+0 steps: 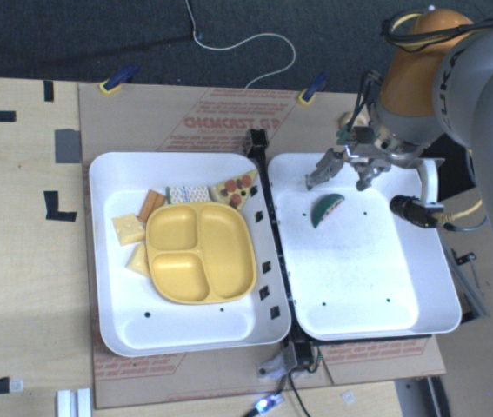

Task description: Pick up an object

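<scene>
Currently: pincer (344,174) fingers spread apart, nothing between them; green slice-shaped object (326,208) lying just below, in right bin (420,311).

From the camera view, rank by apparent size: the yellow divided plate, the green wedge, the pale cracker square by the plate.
1. Yellow divided plate, largest by far.
2. Green wedge.
3. Pale cracker square; close to the wedge, so that order is unsure.

The yellow divided plate (201,252) covers parts of the small items around it, so you can't see them whole. The slice-shaped piece (236,188) at its upper edge is perhaps toy pizza. The arm (455,68) is cut off at the right edge.
</scene>
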{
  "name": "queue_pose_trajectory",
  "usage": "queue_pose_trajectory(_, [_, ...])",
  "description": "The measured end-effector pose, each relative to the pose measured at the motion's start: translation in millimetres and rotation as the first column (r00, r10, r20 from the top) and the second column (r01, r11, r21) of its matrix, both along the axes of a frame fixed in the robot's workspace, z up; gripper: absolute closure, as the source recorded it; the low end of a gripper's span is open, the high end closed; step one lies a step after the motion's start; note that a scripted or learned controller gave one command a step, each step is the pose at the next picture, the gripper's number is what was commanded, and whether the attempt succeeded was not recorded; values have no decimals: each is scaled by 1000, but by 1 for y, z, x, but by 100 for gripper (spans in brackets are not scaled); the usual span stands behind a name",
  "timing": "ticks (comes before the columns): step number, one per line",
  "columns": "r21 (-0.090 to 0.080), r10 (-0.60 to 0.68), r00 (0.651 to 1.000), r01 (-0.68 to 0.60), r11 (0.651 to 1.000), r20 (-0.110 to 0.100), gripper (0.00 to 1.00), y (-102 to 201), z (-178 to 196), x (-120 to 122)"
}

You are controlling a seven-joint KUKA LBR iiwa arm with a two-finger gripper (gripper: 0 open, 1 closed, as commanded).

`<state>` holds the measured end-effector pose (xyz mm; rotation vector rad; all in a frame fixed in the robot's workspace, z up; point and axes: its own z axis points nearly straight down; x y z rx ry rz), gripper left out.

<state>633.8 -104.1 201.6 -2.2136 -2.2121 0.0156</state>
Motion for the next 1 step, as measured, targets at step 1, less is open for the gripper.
queue_pose_trajectory(1, [-1,3,1000,-3,1000,14,0,0,8,3])
